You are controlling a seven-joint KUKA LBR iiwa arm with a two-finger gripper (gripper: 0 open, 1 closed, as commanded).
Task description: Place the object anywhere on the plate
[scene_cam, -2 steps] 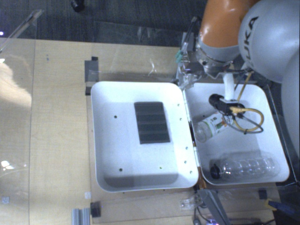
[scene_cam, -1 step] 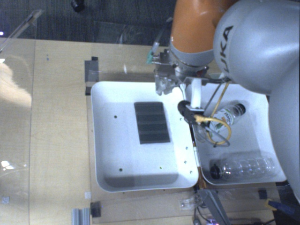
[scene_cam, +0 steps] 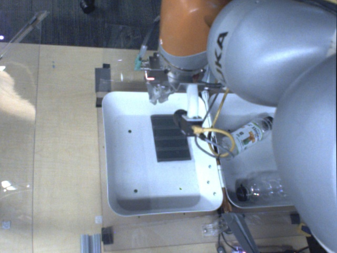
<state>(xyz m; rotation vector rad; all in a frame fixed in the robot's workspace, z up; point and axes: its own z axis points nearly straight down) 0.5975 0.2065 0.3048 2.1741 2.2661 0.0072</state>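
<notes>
A dark, ribbed rectangular plate [scene_cam: 170,137] lies flat in the middle of the left white bin [scene_cam: 121,162]. My gripper [scene_cam: 157,95] hangs over the bin's far edge, just beyond the plate's far left corner and apart from it. I see nothing held in it. A clear bottle with a white label [scene_cam: 251,133] lies tilted in the right bin [scene_cam: 253,204], partly hidden by the arm. A second clear bottle with a dark cap [scene_cam: 260,188] lies near that bin's front edge.
The grey arm with its orange band [scene_cam: 184,20] covers the upper right and most of the right bin. Cables with a yellow loop [scene_cam: 218,138] hang over the wall between the bins. Bare wooden bench [scene_cam: 52,141] lies to the left.
</notes>
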